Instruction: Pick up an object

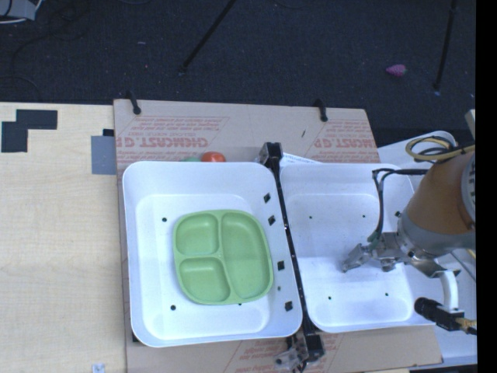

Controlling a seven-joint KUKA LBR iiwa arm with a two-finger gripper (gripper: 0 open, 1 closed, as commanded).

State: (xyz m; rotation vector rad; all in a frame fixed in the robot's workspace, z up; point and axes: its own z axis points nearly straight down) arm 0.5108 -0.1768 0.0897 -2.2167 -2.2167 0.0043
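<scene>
A light green divided plate (pixel 223 256) lies flat in the middle of the left bin (pixel 144 208). My gripper (pixel 353 261) hangs low over the floor of the right bin (pixel 334 200), right of its middle, and points toward the left. The grey and orange arm (pixel 443 200) comes in behind it from the right edge. I see nothing held at the gripper's tip. The white bin floor around the gripper is bare.
A small red object (pixel 213 158) and a bit of green (pixel 190 159) sit just behind the left bin's back rim, on the cardboard (pixel 233 134). A black divider (pixel 283 247) runs between the bins. Cables (pixel 432 144) loop at the right.
</scene>
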